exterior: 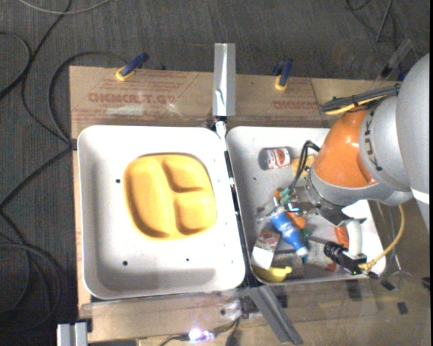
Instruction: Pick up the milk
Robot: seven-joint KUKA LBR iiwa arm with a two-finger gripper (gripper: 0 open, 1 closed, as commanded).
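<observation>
In the right bin [244, 193], a small white carton with a dark panel, which looks like the milk [264, 251], lies near the front left corner. My gripper [291, 206] hangs below the orange wrist band, over the clutter in the bin's middle, a little behind and to the right of the carton. A blue bottle [289, 235] lies between the gripper and the carton. The wrist covers the gripper's tips.
A red and white can [276, 158] lies at the back of the right bin. A yellow banana [274, 272] rests at the front wall, with orange and white items [348, 231] at the right. The left bin [101, 265] holds a yellow divided tray [171, 195].
</observation>
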